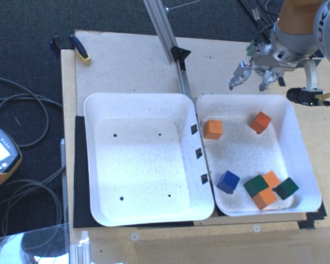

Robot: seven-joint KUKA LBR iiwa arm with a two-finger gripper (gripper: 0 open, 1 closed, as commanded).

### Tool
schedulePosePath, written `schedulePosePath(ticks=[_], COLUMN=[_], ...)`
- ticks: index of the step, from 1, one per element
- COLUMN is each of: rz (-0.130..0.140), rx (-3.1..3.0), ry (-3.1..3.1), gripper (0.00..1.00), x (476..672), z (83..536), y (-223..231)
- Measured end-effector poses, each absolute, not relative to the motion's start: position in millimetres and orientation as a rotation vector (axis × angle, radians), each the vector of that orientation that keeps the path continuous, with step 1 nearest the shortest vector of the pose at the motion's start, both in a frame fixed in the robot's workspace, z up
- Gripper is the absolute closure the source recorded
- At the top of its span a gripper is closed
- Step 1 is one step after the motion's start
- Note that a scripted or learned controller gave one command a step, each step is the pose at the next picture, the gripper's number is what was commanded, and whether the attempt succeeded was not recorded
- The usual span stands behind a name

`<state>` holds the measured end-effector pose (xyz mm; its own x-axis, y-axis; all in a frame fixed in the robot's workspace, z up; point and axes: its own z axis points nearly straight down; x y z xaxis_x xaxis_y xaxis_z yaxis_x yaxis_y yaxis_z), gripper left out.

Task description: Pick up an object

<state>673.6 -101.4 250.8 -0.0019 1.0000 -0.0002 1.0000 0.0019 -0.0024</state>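
Observation:
The right bin [297,142] holds several small blocks. An orange cube [213,129] lies near its far left, and a red-orange cube [259,122] sits to the right of it. At the near side are a blue cube [228,182], two dark green cubes [256,185] [286,188] and an orange block [265,197] between them. My gripper [252,80] hangs above the bench just beyond the right bin's far rim, fingers open and pointing down-left, with nothing between them.
The left bin [137,158] stands beside the right one, with black clips along the shared rim [199,153]. A metal pole [164,26] slants up from the bench behind the bins. A blue and yellow tool [80,47] lies at the bench's far left corner.

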Motion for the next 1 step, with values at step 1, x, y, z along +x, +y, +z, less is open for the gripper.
schedulePosePath(ticks=[1], rz=[-0.002], rx=[-2.228], ry=[-2.222], gripper=[0.00], x=[668.5], z=[276.7], y=[-134.9])
